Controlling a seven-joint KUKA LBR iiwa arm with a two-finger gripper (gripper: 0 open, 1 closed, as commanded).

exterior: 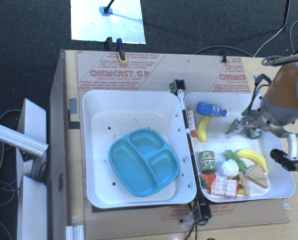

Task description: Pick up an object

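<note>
The nearest thing to take is, I judge, the banana (203,128) by the left wall of the right bin (287,190): it lies alone on bare floor, curved, yellow with a darker tip, just below the blue bottle (211,109) at the bin's far left corner. That open ground is why I would favour it. The near edge is crowded: a second banana (254,157), a small green-labelled can (207,160), a white ball (230,168), something green beside it and a red-and-white packet (224,187) lie touching or nearly so (hard to grip one without nudging another). My gripper (238,127) hangs low over the bin's middle, right of the first banana and apart from it. Whether my jaws are spread or closed I cannot tell; nothing shows between them. The left bin (91,134) holds a blue divided plate (143,161).
</note>
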